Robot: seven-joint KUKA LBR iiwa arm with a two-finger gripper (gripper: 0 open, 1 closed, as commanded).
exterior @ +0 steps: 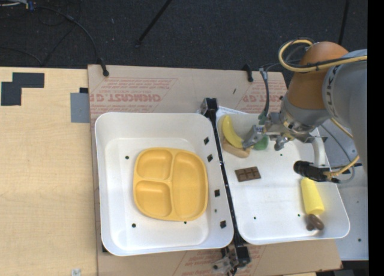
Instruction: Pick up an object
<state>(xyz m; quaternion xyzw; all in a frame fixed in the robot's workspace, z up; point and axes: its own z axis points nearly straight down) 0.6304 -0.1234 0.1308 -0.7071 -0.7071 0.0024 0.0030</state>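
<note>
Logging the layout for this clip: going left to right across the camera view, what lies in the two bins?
Yellow divided plate in the left bin → banana → brown chocolate-like bar → gripper → yellow corn cob toy in the right bin.

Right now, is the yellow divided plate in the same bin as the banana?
No. The yellow divided plate lies in the left bin, while the banana lies in the right bin.

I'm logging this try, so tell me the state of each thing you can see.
Yellow plate: flat in the left bin.
Banana: lying beside the gripper.
Green thing: at the gripper.
Brown bar: flat.
Yellow roller: lying down.
</note>
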